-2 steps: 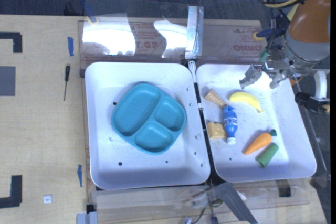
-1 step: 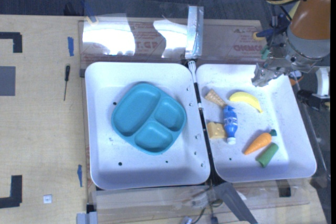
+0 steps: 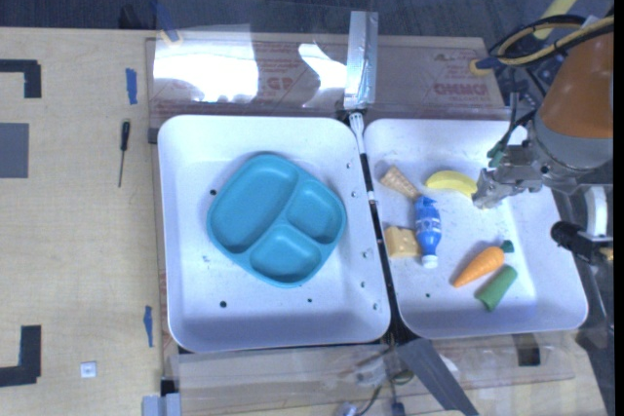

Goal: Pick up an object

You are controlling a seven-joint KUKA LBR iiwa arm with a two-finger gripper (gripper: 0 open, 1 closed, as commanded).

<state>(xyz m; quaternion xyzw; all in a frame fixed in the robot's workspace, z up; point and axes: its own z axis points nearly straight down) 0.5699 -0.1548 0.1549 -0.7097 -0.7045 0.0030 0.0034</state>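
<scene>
The gripper [image 3: 487, 193] is positioned at centre right of the frame, just beside the banana [image 3: 451, 180] in the right bin [image 3: 556, 312], presumably to approach it. Nothing is seen between its jaws, and their spread cannot be determined.

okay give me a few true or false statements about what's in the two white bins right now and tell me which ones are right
1. The blue divided plate lies in the left bin. True.
2. The carrot lies in the left bin. False: it lies in the right bin, next to a green object.
3. The gripper is over the right bin, close to the banana. True.
4. The blue bottle stands on the plate. False: it lies in the right bin, near the divider.
5. The gripper is lifting the carrot. False: the carrot lies on the bin floor, apart from the gripper.
</scene>
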